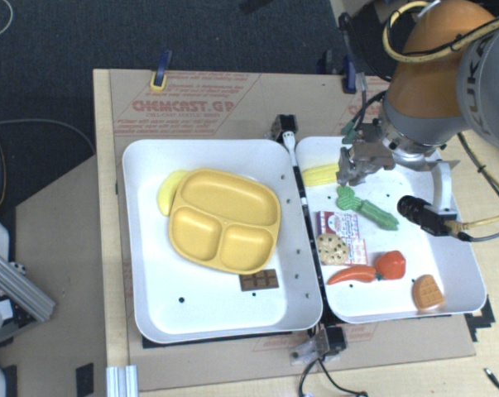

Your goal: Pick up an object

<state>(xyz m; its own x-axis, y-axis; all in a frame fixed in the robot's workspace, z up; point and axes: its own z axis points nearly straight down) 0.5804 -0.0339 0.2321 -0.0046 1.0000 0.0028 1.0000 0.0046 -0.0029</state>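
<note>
Dark carpet surrounds a brown board (191,98) printed with faint red lettering, and on it two shallow white bins sit side by side, their inner rims touching.

One bin, the left bin (146,246), holds a yellow plate (224,219), a smooth plastic piece with three compartments, tilted slightly. A yellow rounded piece (168,190) pokes out from under its far-left edge. A small brown chocolate bar (259,281), flat and segmented, lies just beside the plate's near edge.

Over in the right bin (456,255), the gripper (352,168) hangs over the far-left part, at the end of the grey arm (431,64) with its orange band. Whether it is spread or pressed together cannot be told, and nothing can be seen in its grasp.

Just below the gripper lies a green toy (367,208), long and knobbly, its long axis running from the far left to the near right. A yellow corn-like piece (319,174) lies crosswise at the far-left corner, partly behind the gripper. A flat snack packet (340,224) and a cookie (330,247) lie along the left wall. Nearer, a red chili (350,275) points left, touching a red tomato (391,264) on its right. An orange bread-like piece (428,292) sits near the near-right corner.
</note>
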